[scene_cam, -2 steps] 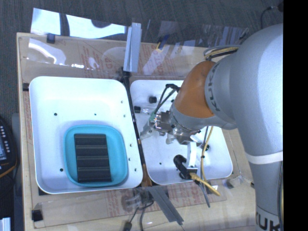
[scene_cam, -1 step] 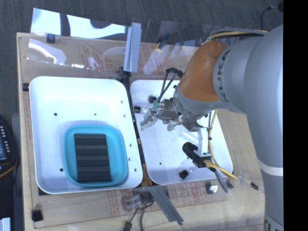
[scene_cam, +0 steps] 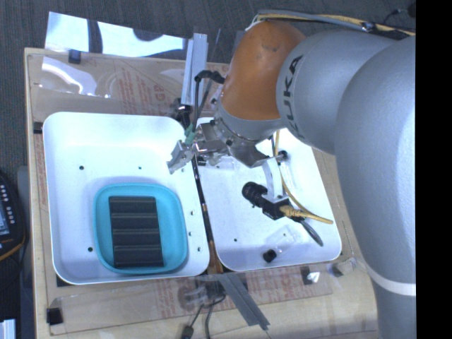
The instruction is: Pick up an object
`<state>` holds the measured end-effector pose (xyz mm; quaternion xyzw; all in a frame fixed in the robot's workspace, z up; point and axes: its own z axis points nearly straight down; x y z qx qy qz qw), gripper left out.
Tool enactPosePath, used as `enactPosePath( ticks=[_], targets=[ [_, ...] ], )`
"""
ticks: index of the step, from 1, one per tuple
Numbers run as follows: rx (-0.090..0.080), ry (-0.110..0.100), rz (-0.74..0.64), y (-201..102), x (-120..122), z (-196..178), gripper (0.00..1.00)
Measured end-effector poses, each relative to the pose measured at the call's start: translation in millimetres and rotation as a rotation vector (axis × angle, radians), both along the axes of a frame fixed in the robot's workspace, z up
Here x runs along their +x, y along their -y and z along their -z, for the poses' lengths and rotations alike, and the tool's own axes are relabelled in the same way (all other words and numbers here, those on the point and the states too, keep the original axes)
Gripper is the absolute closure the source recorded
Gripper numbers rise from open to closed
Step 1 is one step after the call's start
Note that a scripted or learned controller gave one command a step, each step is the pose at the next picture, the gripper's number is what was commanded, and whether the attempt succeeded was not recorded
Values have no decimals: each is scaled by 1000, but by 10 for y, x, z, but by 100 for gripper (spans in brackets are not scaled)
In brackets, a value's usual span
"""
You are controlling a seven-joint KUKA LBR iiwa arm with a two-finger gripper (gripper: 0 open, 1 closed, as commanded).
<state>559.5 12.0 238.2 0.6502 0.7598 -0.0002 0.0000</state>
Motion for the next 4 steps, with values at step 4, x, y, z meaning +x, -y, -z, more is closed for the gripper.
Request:
enactPosePath(
  ticks=[4],
  targets=[
    [-1,-1,121,-1586,536,1463,0]
  ],
)
